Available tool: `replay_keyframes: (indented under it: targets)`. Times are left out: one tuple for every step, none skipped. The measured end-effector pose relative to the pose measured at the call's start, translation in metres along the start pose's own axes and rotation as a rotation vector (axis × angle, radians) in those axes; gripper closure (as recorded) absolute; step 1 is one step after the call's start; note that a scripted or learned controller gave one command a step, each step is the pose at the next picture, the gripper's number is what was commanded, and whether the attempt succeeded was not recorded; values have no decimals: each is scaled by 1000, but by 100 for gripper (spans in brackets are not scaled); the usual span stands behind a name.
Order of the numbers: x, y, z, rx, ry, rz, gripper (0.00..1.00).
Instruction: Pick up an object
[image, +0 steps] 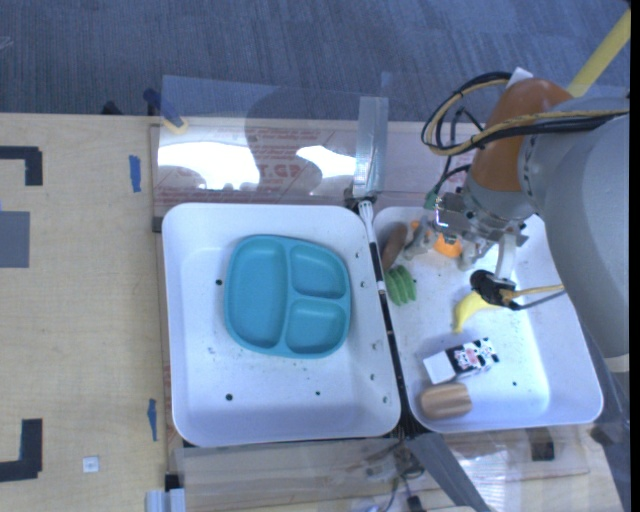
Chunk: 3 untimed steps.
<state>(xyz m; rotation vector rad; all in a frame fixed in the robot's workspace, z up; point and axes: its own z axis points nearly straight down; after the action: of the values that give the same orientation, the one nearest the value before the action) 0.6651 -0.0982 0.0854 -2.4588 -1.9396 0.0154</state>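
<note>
The tool (478, 232) hangs low over the far part of the right bin (570, 390); whether it is apart or together cannot be told. The yellow banana (468, 309) lies near it, long axis running toward the near-left. Around it lie a green toy (401, 285), a small printed box (462, 360) with unreadable print, and a brown cylinder (445, 401). A blue divided plate (288, 296) rests in the left bin (190, 330).

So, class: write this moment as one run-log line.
arm: over right bin | gripper: above far end, near green toy | grasp: unconfirmed | left bin: blue divided plate
</note>
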Motion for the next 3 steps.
replay_keyframes:
  targets:
    - [-2,-4,-4,22,-7,1,100]
    - [0,-2,-6,14,-4,-1,0]
    - [0,-2,-14,14,-5,-3,100]
